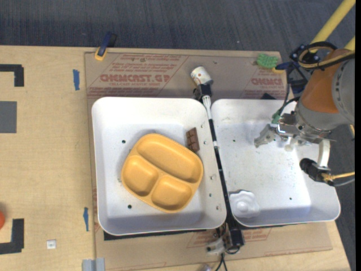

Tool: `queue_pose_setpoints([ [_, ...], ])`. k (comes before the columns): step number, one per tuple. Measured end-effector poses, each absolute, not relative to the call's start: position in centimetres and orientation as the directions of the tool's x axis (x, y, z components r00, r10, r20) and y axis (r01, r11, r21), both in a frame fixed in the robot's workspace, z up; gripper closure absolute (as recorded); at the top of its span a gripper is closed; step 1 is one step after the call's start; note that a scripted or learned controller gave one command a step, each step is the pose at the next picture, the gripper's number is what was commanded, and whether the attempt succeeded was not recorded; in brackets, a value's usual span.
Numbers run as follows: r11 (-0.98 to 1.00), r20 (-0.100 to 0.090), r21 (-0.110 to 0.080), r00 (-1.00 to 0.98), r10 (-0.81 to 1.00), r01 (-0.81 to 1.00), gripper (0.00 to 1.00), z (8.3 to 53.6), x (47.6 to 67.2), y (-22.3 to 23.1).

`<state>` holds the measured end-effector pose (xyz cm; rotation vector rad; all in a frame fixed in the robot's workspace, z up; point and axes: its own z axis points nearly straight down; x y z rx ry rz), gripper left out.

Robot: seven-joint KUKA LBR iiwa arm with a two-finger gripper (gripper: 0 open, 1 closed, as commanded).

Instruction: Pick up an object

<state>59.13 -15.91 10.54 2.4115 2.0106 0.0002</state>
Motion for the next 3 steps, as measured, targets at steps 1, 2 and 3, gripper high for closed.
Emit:
queue_pose_setpoints([
  [1, 0.212, 0.0, 0.002, -0.212, 0.977, 0.977, 0.0, 8.5, 63.2, -19.0],
  [2, 0.192, 0.001, 0.0, -0.192, 0.981, 0.981, 0.0, 8.5, 55.8, -14.0],
  [3, 0.08, 0.0, 0.004, -0.08, 0.997, 0.997, 0.0, 8.6, 59.4, -10.4],
])
